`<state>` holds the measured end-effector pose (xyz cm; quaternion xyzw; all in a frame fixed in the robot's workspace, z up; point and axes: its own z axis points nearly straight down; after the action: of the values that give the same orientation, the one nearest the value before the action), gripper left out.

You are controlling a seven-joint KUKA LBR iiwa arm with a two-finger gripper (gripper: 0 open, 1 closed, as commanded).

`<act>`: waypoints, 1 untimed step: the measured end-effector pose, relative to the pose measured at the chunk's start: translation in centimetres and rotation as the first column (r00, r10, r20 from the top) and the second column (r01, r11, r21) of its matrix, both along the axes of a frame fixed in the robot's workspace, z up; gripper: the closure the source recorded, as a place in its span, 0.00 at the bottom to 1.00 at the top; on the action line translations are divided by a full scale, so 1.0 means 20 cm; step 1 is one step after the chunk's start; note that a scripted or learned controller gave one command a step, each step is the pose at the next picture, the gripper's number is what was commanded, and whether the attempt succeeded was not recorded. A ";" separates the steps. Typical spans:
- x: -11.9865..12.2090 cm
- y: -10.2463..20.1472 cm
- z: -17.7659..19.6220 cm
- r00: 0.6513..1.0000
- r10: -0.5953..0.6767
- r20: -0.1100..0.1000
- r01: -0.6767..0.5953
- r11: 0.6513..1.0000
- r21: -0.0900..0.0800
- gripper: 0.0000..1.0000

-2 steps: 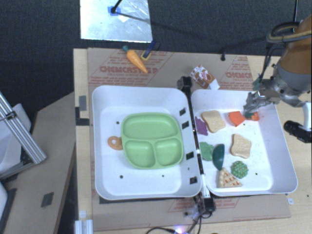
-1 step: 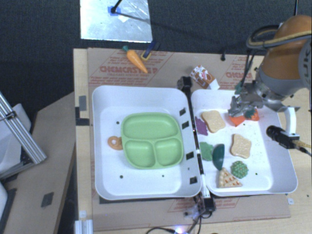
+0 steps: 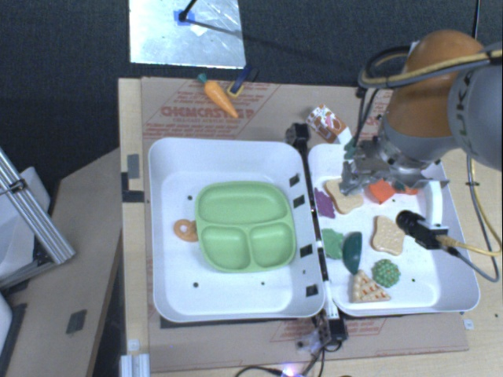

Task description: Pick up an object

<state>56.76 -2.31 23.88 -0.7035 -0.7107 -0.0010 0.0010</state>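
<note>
My gripper [image 3: 351,179] hangs low over the back of the right bin [image 3: 452,289], right above a tan bread-shaped piece [image 3: 344,198]. An orange-red piece [image 3: 382,191] lies just to its right, partly under the wrist. Further forward in the same bin are a purple piece [image 3: 323,203], a green piece [image 3: 332,243], a dark green piece [image 3: 351,251], a toast slice [image 3: 387,236], a broccoli head [image 3: 385,272] and a pizza wedge [image 3: 366,288]. Nothing is visibly held.
The left bin [image 3: 169,171] holds a green divided plate [image 3: 244,225] and a small orange ring [image 3: 185,230]. Behind the bins, on the cardboard, lie a toy carrot [image 3: 220,97] and a small red-and-white packet [image 3: 326,122]. A black divider [image 3: 308,203] separates the bins.
</note>
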 end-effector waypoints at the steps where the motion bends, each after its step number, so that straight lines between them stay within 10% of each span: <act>1: 0.02 0.25 0.01 1.000 0.000 0.001 0.000 1.000 0.000 1.00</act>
<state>57.07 2.73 24.17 -0.7035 -0.7107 -0.0013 0.0004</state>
